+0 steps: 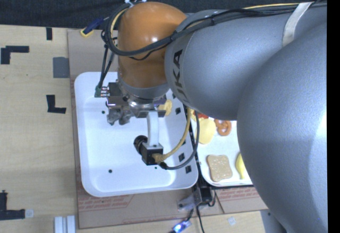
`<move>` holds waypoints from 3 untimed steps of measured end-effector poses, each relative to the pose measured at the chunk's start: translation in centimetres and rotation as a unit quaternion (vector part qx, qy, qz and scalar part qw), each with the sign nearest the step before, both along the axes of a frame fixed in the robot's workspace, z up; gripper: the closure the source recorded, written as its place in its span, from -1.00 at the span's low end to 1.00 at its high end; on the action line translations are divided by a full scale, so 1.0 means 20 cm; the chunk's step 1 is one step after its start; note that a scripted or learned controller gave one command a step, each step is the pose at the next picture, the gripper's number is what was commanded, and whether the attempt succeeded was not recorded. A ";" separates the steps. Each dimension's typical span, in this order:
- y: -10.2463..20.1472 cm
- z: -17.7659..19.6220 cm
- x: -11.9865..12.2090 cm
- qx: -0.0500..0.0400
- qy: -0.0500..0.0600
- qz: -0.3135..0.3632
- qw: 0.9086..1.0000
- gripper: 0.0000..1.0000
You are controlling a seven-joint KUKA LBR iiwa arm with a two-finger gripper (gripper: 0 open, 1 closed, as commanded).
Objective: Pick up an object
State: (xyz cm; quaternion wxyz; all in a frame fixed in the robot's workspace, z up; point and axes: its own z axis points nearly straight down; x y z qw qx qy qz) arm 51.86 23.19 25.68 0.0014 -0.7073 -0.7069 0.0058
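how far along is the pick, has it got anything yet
Done: the arm has reached in and hangs over the left bin. In hand: nothing can be seen held; the pincer sits low above the bin floor, its tips too dark and cluttered to read. Left: the grasp and lift. The slice of bread, the pretzel and a yellow item lie in the right bin.

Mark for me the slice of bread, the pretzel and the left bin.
slice of bread [219, 167], camera view, middle of its tan face.
pretzel [223, 128], camera view, on the orange-brown loop showing beside the arm.
left bin [90, 136], camera view, bare white floor near its left wall.
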 end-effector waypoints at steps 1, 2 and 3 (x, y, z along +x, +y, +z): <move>0.01 0.11 0.29 0.003 -0.006 0.001 1.000 1.00; 0.00 0.20 0.72 0.003 -0.007 0.001 1.000 1.00; 0.00 -0.83 0.72 0.000 0.002 0.001 1.000 1.00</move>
